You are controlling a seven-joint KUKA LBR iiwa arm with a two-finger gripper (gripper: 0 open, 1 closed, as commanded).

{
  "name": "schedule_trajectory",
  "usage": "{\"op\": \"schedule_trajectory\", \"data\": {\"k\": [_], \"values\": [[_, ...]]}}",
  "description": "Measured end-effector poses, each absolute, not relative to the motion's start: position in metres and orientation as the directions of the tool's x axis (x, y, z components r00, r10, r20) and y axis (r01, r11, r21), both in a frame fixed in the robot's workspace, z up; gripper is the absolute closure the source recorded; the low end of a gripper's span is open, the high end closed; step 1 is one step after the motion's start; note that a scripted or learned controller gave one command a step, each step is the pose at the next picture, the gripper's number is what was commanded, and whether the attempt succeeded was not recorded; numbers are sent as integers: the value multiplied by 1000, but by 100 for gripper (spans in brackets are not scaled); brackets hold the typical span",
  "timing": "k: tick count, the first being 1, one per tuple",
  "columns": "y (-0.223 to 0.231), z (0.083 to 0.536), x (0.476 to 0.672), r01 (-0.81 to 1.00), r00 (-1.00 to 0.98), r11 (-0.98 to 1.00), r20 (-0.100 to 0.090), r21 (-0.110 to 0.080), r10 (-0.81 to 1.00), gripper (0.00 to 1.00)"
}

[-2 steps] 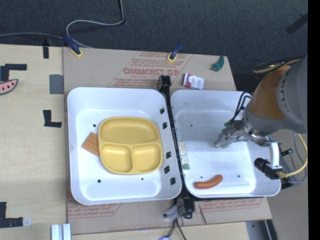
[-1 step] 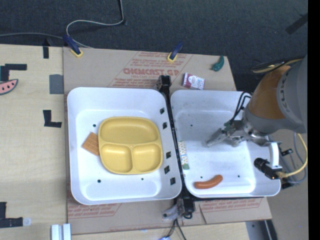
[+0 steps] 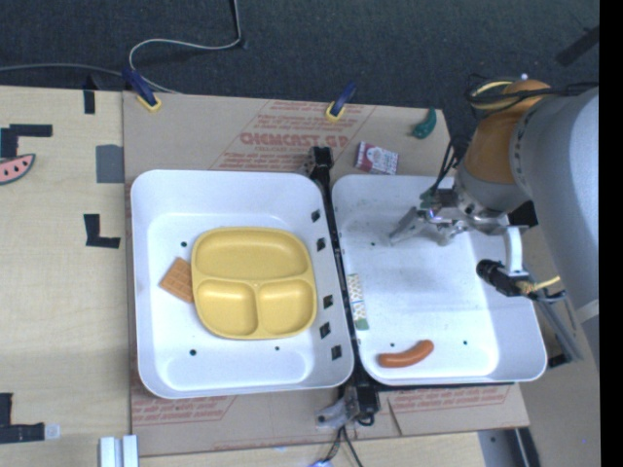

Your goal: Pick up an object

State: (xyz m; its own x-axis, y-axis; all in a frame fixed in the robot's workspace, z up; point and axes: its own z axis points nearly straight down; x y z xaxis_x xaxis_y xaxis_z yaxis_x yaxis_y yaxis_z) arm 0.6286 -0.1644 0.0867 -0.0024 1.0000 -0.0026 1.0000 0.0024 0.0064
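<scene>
My claw (image 3: 409,224) hangs over the upper part of the right shallow white plastic bin (image 3: 487,363), reached in from the right with the wrist turned so the fingers point left and a little down toward the bin floor. I judge that slant suits a low pass across the floor, not a straight drop. The two fingers look splayed apart with nothing between them, so I read the claw as released and carrying nothing.

The likeliest thing to take is the small orange-red sausage-shaped toy (image 3: 405,354), lying flat near the front edge of the same bin. It is well apart from my claw, toward the near wall and slightly left of my fingertips. Lying loose on bare floor, it should be easy to straddle.

The left white bin (image 3: 156,261) holds a yellow three-compartment plastic tray (image 3: 255,282), placed flat in its middle, with a tan square cracker-like piece (image 3: 176,280) tucked against its left rim. Both bins sit on the brown cardboard sheet (image 3: 282,139) over the tabletop.
</scene>
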Motion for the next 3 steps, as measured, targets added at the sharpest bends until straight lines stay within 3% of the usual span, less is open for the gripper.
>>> {"op": "schedule_trajectory", "data": {"k": [1, 2, 3], "values": [[-165, 97, 629, 1000, -4, 4, -6, 6, 1000, 100], [-165, 96, 628, 1000, -4, 4, -6, 5, 1000, 0], [-165, 106, 628, 1000, -4, 5, -8, 4, 1000, 100]]}}
